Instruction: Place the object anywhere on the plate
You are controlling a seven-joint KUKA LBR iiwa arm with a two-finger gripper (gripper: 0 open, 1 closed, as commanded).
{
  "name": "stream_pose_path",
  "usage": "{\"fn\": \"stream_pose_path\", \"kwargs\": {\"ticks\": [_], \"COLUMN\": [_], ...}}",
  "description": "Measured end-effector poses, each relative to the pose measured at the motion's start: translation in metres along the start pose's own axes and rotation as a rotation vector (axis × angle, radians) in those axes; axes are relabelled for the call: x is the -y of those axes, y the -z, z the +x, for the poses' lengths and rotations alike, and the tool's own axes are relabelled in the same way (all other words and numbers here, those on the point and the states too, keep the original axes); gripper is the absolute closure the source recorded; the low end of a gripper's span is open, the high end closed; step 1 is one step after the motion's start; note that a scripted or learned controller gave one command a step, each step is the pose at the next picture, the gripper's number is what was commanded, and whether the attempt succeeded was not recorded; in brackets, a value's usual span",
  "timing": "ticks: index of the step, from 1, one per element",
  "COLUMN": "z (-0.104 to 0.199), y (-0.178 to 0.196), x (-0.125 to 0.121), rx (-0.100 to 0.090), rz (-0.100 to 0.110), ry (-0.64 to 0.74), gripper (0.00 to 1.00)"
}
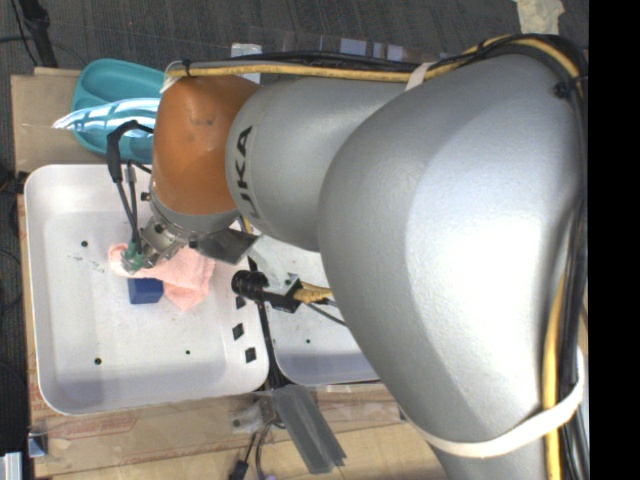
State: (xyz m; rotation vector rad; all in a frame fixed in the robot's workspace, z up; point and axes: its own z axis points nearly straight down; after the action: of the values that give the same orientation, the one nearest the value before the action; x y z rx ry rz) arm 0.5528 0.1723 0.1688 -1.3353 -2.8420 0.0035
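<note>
The grey arm with its orange band reaches over the left bin. My gripper is low over the bin floor, at the left edge of a pink plate-like piece. A small green and white thing lies right at the gripper's tip, and whether it is held is unclear. A blue block sits just below the gripper, touching the pink piece's left side. The arm hides much of the pink piece.
A teal scoop-like object lies beyond the left bin's far edge. The right bin is mostly covered by the arm. A black fitting with cables hangs over the wall between the bins.
</note>
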Motion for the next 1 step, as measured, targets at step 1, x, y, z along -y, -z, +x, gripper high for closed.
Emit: {"fn": "stream_pose_path", "kwargs": {"ticks": [1], "z": [0.046], "y": [-0.0782], "x": [0.0055], "rx": [-0.001], "rz": [0.0], "ry": [0.009], "gripper": [1.0]}}
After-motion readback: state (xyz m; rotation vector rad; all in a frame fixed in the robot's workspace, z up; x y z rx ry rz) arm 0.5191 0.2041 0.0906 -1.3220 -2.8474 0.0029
